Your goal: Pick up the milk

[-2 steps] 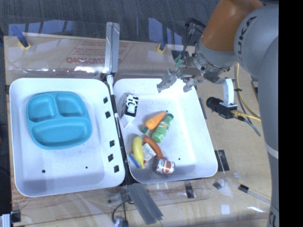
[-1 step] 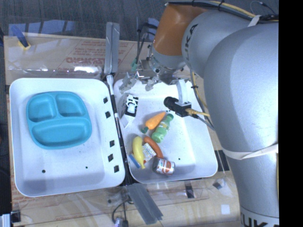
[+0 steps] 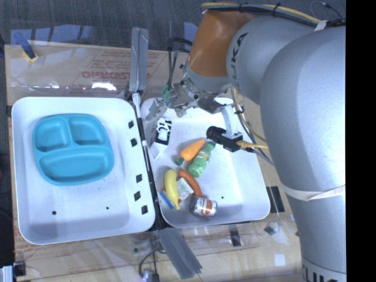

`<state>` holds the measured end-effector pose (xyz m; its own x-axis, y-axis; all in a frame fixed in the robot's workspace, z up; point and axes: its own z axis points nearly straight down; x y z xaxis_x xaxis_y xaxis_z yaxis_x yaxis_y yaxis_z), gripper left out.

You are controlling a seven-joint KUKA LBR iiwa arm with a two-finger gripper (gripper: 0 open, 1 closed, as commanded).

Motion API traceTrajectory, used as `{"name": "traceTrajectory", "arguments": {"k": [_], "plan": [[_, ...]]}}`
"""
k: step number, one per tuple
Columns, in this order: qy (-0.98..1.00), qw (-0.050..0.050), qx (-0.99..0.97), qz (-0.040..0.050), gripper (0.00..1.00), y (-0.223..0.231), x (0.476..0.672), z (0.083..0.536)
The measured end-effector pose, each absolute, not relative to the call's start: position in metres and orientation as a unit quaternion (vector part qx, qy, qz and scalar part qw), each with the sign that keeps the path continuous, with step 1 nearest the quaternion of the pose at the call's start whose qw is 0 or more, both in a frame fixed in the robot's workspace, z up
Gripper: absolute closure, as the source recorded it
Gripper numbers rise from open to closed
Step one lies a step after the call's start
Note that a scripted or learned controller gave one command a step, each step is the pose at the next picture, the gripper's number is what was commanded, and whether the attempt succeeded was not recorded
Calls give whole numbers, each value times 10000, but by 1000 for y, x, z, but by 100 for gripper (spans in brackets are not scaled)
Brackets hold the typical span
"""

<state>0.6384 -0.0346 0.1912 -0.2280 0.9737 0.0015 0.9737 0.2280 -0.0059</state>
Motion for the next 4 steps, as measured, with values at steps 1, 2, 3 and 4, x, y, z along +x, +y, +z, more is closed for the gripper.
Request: {"name": "traceTrajectory", "arguments": {"k": [1, 2, 3, 4], "plan": [[-8078, -26, -5894, -10, 0, -111, 652, 119], [-8496, -148, -5272, -81, 0, -100, 622, 107], [-8855, -159, -4643, -76, 0, -99, 574, 107], [-9133, -65, -4071, -22, 0, -100, 661, 116]]}}
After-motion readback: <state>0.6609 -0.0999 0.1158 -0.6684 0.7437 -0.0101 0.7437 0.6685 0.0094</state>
